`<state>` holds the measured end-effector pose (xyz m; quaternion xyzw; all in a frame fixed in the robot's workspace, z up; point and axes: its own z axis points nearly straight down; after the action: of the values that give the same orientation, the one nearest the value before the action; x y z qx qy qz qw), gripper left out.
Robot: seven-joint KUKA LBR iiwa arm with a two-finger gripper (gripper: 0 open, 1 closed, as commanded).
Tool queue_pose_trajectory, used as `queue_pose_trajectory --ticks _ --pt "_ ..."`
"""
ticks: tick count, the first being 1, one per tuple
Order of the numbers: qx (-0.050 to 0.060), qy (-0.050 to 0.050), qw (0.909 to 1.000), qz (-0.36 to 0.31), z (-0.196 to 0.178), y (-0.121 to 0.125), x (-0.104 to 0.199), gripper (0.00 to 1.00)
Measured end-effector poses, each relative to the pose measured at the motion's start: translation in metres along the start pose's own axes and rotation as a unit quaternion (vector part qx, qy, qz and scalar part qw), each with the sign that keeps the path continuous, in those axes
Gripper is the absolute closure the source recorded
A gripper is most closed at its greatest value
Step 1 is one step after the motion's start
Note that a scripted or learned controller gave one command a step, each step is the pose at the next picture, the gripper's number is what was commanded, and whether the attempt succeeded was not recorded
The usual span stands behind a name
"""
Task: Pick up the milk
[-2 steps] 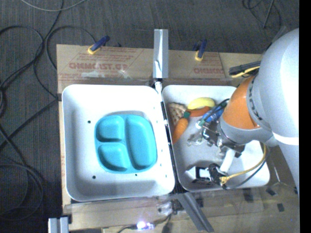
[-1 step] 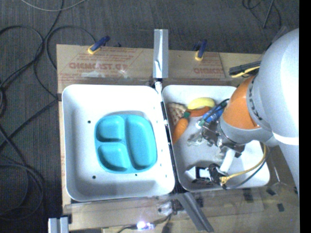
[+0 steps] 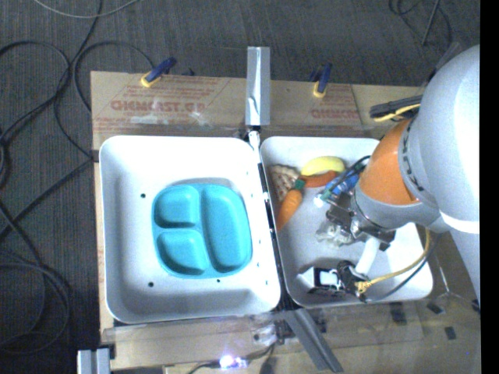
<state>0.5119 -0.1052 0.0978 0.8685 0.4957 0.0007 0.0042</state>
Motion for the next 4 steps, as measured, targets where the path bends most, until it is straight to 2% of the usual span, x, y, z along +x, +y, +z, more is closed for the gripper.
queue_pose_trajectory --ticks 1,2,3,4 --pt "0.005 0.0 0.9828 -0.185 -0.085 0.029 0.039 1.0" --pt "0.005 0.0 0.9828 -0.184 -0.085 0.029 0.038 0.0" --pt "-0.001 0.004 0.9569 -0.291 0.009 -0.005 -0.003 0.0" --pt "-0.002 0.002 0.9604 -0.279 0.01 0.09 0.005 0.0"
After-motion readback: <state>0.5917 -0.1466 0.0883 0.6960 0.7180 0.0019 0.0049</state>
